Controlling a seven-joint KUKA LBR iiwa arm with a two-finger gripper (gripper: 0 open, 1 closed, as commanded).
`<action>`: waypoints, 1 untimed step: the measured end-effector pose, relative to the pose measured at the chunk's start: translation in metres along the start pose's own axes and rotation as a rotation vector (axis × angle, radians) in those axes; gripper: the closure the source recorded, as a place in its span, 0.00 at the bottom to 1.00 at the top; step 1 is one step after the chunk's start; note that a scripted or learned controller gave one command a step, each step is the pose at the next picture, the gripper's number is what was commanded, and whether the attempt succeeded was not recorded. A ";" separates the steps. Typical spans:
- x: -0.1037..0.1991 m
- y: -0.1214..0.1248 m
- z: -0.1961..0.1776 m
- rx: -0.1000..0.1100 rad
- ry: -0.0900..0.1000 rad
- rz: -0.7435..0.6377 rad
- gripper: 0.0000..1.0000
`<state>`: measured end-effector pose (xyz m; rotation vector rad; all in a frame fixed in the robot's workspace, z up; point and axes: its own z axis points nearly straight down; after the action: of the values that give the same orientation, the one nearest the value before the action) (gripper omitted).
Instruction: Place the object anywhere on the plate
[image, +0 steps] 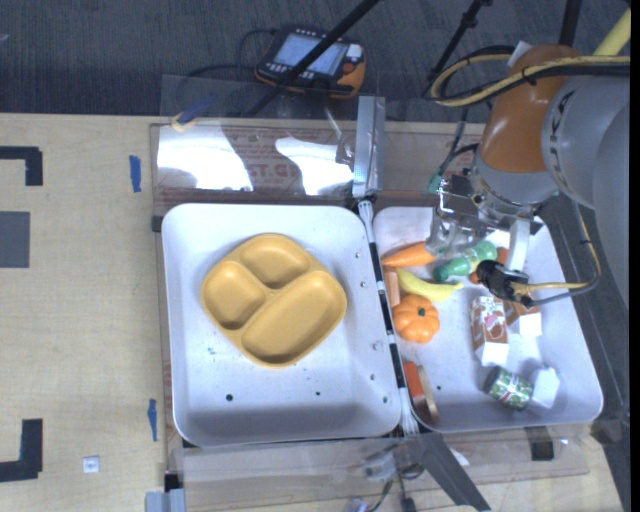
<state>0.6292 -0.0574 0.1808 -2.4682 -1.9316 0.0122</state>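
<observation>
While gripper (455, 240) hovers over green toy (462, 266), jaws unreadable, I'd pinch its middle: light, slick plastic; plate (275, 298) at nine o'clock.

The plate (274, 298), left of the gripper (455, 238), looks like smooth matt yellow plastic. Both bins (190, 330) are smooth white plastic with a soft sheen. Just below the gripper, the banana (428, 288) and pumpkin (416, 320) look like glossy plastic. Further below, the can (509, 388) shines like metal. The bench (80, 330) looks like pale matt wood.
</observation>
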 end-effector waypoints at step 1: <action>0.044 -0.040 0.000 0.000 0.000 -0.337 1.00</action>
<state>0.6006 -0.0053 0.1809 -2.1085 -2.3173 0.0110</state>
